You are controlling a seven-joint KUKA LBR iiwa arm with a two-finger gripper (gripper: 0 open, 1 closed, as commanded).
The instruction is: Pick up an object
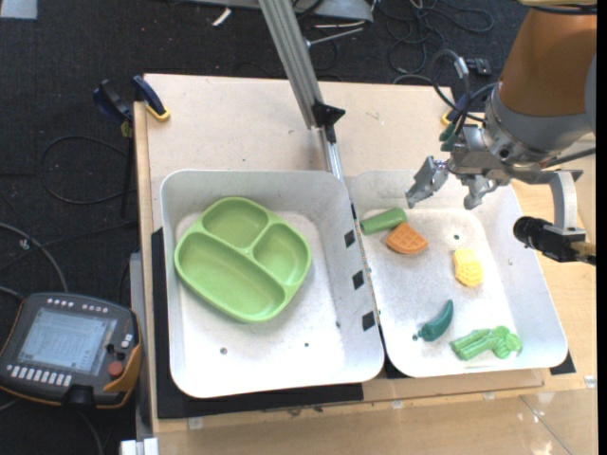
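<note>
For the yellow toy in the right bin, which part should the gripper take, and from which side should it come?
Probably from straight above, closing across the narrow middle of the yellow toy. It lies flat on the right bin floor with its long axis roughly up-down in the view, so its left and right sides are the closest pair. Both sides look free: the orange waffle piece and dark green pepper lie apart from it.

Dark floor [66, 74] — loose cables [408, 17], tan bench [237, 112]
</note>
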